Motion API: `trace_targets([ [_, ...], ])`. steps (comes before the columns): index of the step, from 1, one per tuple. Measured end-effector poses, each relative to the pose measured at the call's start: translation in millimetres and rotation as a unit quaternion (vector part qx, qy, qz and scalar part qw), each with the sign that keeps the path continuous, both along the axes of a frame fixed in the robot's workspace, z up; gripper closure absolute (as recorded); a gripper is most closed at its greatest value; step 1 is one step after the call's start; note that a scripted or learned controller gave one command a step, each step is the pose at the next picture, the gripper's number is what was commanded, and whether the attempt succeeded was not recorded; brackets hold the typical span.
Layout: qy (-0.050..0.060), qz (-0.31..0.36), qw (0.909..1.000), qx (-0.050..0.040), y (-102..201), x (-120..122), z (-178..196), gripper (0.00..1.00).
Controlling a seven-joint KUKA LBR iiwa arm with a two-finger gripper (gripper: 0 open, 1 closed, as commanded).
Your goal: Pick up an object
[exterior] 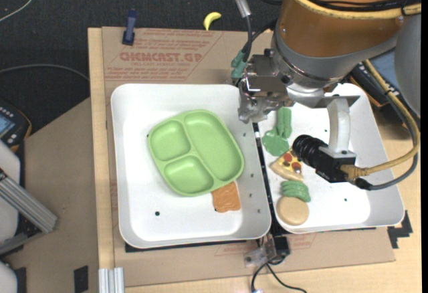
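The hand [251, 110] hangs low over the seam where the two white bins meet, at their far end. Its metal body is seen from above, and I cannot tell whether it is set wide or narrow; nothing can be seen held in it. Just beside it, inside the right bin [378, 184], lies a long green vegetable piece [285, 121]. A flat green leafy piece [274, 144] touches the near end of that one. Nearer the camera come a pizza slice [290, 164], a small ridged green piece [295, 190] and a round tan cookie [293, 211], all in a loose column along that bin's left wall (any of these could serve as the object to pick).

Across the seam, the left bin [134, 124] holds a light green divided plate [195, 152], lying flat near its middle. An orange slab [227, 198] touches the plate's near right edge.

Both bins rest on a brown cardboard sheet [174, 44] with red lettering, laid on the desk [67, 151]. Beyond the bins, a blue clip [129, 28] sits at the sheet's far edge, and a small yellow banana-shaped piece [212, 19] lies just past it.
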State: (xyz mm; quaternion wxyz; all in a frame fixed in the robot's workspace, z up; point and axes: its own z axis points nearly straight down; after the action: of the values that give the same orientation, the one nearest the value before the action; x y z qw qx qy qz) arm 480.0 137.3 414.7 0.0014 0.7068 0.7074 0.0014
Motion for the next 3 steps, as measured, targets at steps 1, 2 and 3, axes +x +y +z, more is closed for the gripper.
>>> trace_targets([
  [1,-0.001,0.0,1.0,0.0001,0.3,0.6,10.2,1.0],
  [2,-0.002,0.0,1.0,-0.0001,0.5,1.1,20.3,1.0],
  [3,0.003,-0.002,1.0,-0.0006,-5.2,21.8,5.8,1.0],
])
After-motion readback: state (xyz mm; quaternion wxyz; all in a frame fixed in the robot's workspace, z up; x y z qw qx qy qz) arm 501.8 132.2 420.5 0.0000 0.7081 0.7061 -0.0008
